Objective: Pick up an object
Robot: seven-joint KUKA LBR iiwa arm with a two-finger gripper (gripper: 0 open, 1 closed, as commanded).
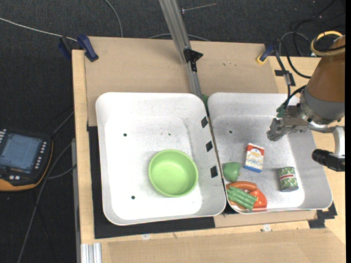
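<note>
My gripper point(276, 132) hangs over the upper right part of the right bin point(241, 106), with nothing visible between its fingers. Below it and to the left stands a small white and orange carton point(254, 158). A green can point(287, 178) lies near the bin's right side. A green round fruit point(231, 171) rests by the bin's left wall. A red and green vegetable packet point(246, 196) lies at the bin's front edge. The gripper is apart from all of these.
A green bowl point(173, 172) sits in the left bin point(126, 119). A metal pole point(178, 32) slants over the bench toward the gap between the bins. A handheld pendant point(22, 158) lies on the floor at far left.
</note>
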